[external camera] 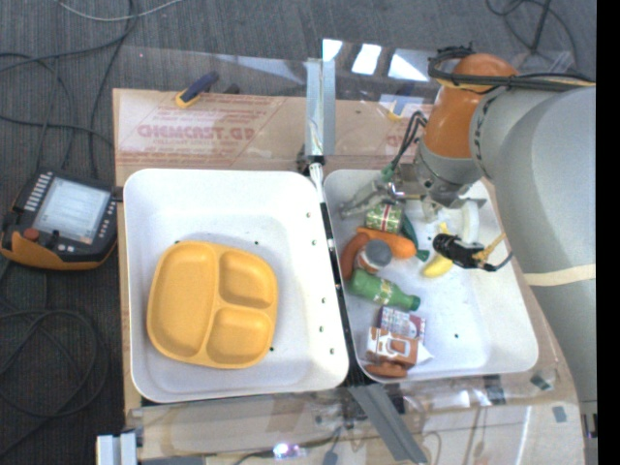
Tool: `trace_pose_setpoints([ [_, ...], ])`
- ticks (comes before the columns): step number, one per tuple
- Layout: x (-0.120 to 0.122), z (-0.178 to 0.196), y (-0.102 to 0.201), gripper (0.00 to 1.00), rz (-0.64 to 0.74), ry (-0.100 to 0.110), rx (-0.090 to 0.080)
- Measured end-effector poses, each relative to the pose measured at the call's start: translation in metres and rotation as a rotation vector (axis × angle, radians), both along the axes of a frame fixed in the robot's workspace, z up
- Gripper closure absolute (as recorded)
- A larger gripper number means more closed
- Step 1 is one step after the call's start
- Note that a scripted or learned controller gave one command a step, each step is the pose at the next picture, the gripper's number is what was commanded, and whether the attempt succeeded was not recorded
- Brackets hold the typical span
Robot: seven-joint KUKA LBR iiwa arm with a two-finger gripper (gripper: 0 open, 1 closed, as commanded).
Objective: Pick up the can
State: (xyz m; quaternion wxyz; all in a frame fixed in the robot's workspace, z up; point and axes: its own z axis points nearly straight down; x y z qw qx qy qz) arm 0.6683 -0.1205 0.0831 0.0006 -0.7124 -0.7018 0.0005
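**Arm over the right bin, gripper just above the can**

Two shallow white bins sit side by side on the bench. The left bin (145, 192) holds a yellow compartment tray (213, 303), which lies flat toward its front-left part. The right bin (484, 342) carries a cluster of small objects. The can (384, 218), with a green and red label, lies on its side near the back of this bin, close to the divider between the bins. Just in front of it lies an orange, carrot-like item (387, 245) beside a round red-and-grey piece (371, 255); a green bottle (383, 290) lies on its side in front of these. A yellow banana (438, 266) rests to the right of the group, and a red-and-white carton (397, 340) lies near the front wall. The arm enters from the right, its orange band above the wrist. The gripper (399, 188) sits low at the back of the right bin, directly above and beside the can; whether it is open or closed, and whether it touches the can, cannot be told. A teach pendant (60, 219) rests on the floor left of the bench.
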Motion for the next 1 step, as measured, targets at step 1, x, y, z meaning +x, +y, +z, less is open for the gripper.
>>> trace_pose_setpoints([
  [1, 0.0017, 0.0125, -0.0012, 1.00, 0.001, -0.005, -0.005],
])
